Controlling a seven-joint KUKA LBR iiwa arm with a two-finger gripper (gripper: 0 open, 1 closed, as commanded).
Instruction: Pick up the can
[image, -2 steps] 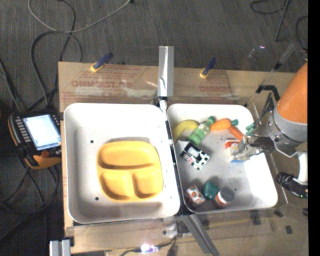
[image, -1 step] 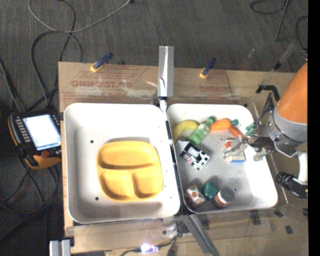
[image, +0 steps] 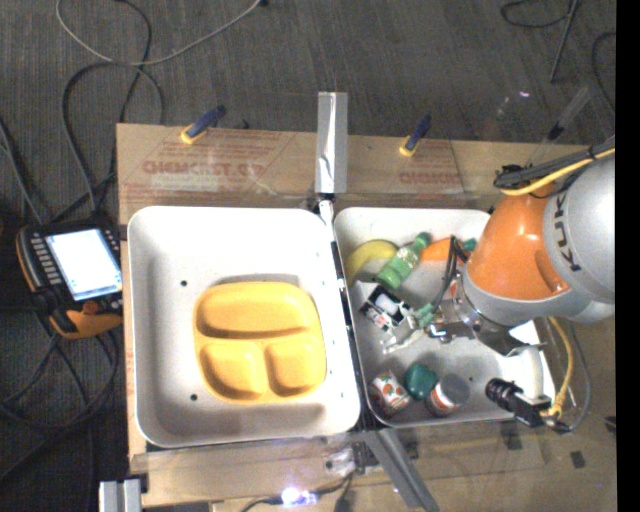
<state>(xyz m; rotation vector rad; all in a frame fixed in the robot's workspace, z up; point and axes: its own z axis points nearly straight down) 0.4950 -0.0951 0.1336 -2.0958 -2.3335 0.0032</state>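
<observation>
Near the front wall of the right bin (image: 470, 215) stands a small can (image: 446, 394) with a grey top and a red-orange side. A second can-like thing (image: 389, 391), red and white, lies at the front left corner. A dark green object (image: 420, 379) sits between them. My gripper (image: 408, 330) hangs over the bin's middle, pointing left, a short way behind both cans and touching neither. Nothing shows held in it.
At the back of the right bin lie a yellow fruit (image: 368, 256), a green bottle (image: 401, 262) and an orange thing (image: 436, 250). A black and white item (image: 380, 304) lies just left of the gripper. The left bin (image: 160, 300) holds a yellow divided tray (image: 262, 335).
</observation>
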